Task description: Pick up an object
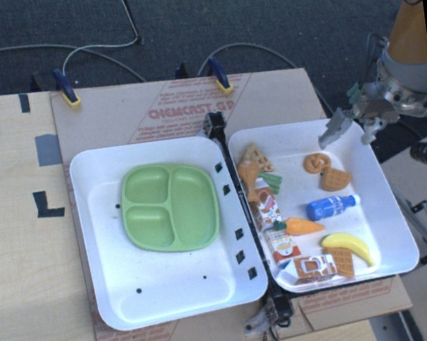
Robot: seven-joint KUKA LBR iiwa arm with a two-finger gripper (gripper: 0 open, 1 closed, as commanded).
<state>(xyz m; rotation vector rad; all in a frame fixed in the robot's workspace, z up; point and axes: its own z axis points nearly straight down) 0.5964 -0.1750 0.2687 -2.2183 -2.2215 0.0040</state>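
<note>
I see my arm (pixel 406 28) up high at the right bin's (pixel 381 182) far corner. My gripper (pixel 352 129) looks spread wide and holds nothing. No toy is picked up yet, I think. Below and left of it lie the banana (pixel 350 247), bottle (pixel 330 206), carrot (pixel 303 225) and cookie (pixel 316 162).

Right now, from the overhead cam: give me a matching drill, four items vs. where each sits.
Items:
1. green plate
2. banana
3. blue bottle
4. gripper

Places:
A. right bin, near front corner
B. over the right bin's far right rim
C. left bin
D. right bin, middle, lying on its side

Pairs: 1-C, 2-A, 3-D, 4-B
</note>
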